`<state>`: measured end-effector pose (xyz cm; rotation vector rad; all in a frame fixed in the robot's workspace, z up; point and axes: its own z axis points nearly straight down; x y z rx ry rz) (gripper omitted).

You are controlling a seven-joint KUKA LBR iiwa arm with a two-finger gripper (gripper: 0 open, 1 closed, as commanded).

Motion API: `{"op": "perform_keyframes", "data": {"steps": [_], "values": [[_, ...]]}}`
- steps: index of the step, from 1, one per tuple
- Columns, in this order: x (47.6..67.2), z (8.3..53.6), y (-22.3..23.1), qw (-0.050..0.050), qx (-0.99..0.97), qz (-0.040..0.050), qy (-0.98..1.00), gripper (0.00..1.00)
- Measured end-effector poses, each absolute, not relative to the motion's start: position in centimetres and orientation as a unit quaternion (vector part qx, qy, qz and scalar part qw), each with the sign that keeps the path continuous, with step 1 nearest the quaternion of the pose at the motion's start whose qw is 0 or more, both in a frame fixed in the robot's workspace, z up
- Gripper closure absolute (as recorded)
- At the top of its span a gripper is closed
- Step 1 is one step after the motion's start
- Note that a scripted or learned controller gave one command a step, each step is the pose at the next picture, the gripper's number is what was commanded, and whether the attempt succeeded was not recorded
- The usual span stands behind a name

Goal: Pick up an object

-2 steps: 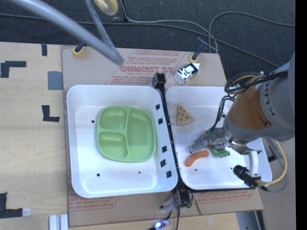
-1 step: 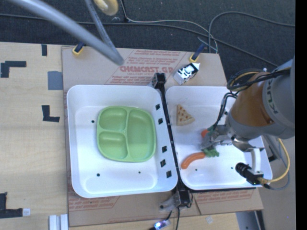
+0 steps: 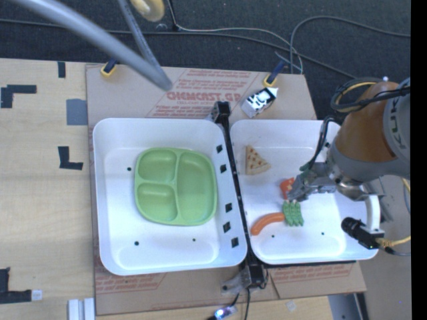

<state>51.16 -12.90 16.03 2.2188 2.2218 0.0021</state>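
A green tray (image 3: 177, 186) is seen in the left bin (image 3: 107, 179). In the right bin (image 3: 320, 245), the claw (image 3: 298, 191) is lowered beside a red piece (image 3: 286, 186), above a green piece (image 3: 293, 213). An orange sausage (image 3: 265, 223) and a pizza slice (image 3: 254, 160) lie nearby.

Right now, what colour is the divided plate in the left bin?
Light green; the light green divided plastic plate shows best in the camera view, lying flat in the white left bin.

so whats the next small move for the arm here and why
Probably a short drop straight down. The end effector sits low in the right bin, over a small red piece and just above the green toy, with nothing visibly between its fingers. The orange carrot-like piece and pizza slice lie apart, so the red piece looks the nearest target.
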Motion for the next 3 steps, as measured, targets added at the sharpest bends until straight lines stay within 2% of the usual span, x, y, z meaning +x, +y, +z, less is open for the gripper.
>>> {"op": "perform_keyframes", "data": {"steps": [2,3], "values": [[51.7,26.0,-13.7,0.002,0.707,0.0008,0.708,1.00],[53.6,26.4,-8.9,0.000,0.705,0.0001,0.709,1.00]]}}
